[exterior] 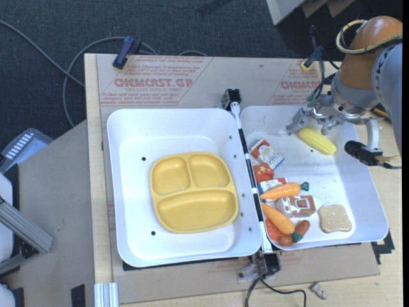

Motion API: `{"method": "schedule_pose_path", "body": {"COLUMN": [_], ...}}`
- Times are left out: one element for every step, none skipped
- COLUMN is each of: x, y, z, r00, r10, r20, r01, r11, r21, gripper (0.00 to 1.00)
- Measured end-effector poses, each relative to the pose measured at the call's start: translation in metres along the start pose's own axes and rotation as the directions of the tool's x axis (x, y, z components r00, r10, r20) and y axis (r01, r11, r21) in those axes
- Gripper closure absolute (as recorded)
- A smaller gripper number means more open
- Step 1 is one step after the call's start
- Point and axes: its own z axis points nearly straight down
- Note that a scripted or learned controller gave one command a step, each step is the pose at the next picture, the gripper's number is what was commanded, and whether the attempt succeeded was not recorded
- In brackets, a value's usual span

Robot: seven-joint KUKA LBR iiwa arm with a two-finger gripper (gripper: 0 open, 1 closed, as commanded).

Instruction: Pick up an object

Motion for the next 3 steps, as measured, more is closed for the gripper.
{"method": "schedule_pose_path", "body": {"x": [0.000, 0.000, 0.015], "y": [0.001, 0.001, -0.042], "z": [-0.011, -0.011, 0.021], "r00": [1.000, 1.000, 1.000], "r10": [-0.002, -0.002, 0.001], "r20": [0.003, 0.003, -0.001], "r01": [0.002, 0.002, -0.001], "r11": [1.000, 1.000, 1.000], "r21": [-0.005, -0.005, 0.002], "gripper": [1.00, 0.00, 0.00]}}
